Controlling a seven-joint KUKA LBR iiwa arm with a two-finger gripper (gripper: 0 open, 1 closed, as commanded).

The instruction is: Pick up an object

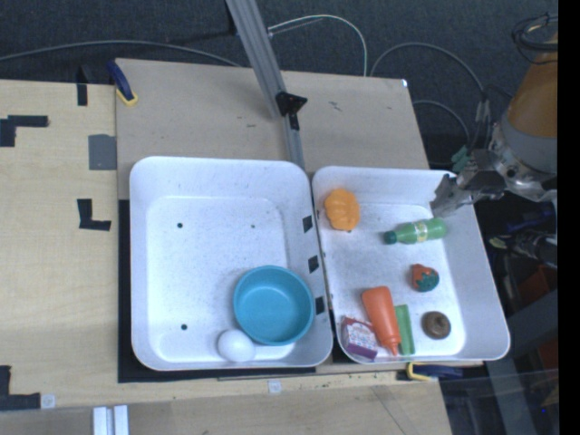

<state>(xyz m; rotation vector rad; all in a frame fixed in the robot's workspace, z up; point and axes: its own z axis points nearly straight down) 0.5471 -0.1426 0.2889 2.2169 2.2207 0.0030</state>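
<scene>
A smooth white ball (236, 344) sits at the front of the left bin (163, 188), touching a round blue bowl (272, 304). In the right bin (485, 279) lie a purple packet (360, 337), a long orange carrot (381, 316), a brown ring (437, 324), a red-and-green lump (423, 277), a shiny green bottle (415, 232) and a bumpy orange ball (342, 208). No words can be read. The gripper (450, 194) hangs over the bin's far right corner, holding nothing.

Grey arm (526, 166), orange band (536, 98) above wrist, dark metal claw (446, 196), black cables alongside.
</scene>
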